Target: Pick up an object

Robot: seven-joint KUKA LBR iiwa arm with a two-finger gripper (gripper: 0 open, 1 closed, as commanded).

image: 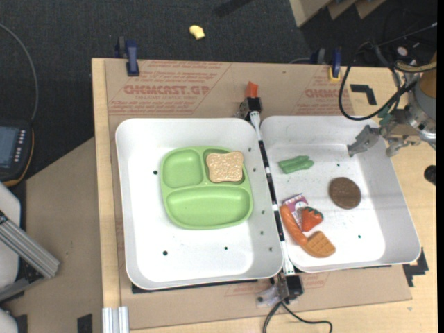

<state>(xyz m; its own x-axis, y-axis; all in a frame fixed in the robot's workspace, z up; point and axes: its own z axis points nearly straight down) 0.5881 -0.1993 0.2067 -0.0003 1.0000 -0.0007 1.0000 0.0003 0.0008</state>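
Arm cut off by the right edge, with only the gripper (375,141) and part of the wrist visible, poised over the far right corner of the right bin (388,248). Fingers spread apart, with nothing between them. Hard to read: a small packet (294,206) with a pink edge, partly covered by a red strawberry-like toy (311,218). Two white bins side by side on a brown cardboard sheet (201,82) with red print, fixed at the far edge with blue clamps (129,54). Dark carpet around the bench, with a small yellow scrap (198,31) lying on it. In the left bin (139,255), a green divided plate (206,188), with a slice of toast (225,166) in its far right compartment. In the right bin, a green bean-like piece (295,164) near the far left side, a round brown cookie (345,193) in the middle, well apart from the gripper, and near the front left an orange carrot (291,225) touching a waffle-like piece (320,245).
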